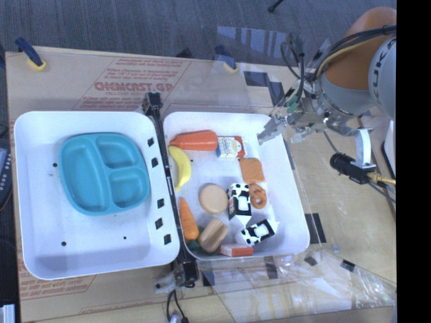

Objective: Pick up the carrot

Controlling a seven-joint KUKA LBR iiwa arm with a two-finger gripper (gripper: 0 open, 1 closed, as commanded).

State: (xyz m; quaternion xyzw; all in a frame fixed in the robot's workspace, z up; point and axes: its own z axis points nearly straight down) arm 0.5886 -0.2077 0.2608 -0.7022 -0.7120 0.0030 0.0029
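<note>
Carrot (188, 219) lies in the right bin (288, 180), against that bin's left wall toward the near corner, its length running along the wall; the lower tip sits on something green that is mostly covered. Just beside it to the right are a tan round disc (213, 198) and a brown bread-like piece (213, 234). A banana (180, 167) curves along the same wall farther back, and an orange-red sausage-shaped item (194, 140) lies across the far end next to a small printed carton (230, 147). Two black-and-white patterned blocks (240, 200) sit toward the bin's near right, and a flat orange-pink piece (236, 250) lies at the near rim; what these are is hard to make out.

Gripper (269, 132) hovers over the far right corner of the right bin, well apart from the carrot, with nothing visible between its fingers. Whether those fingers stand wide or narrow cannot be told: cables and wrist hardware clutter that spot, and the arm (363, 66) is cut off at the right.

The left bin (34, 180) holds a blue divided tray (104, 172).
</note>
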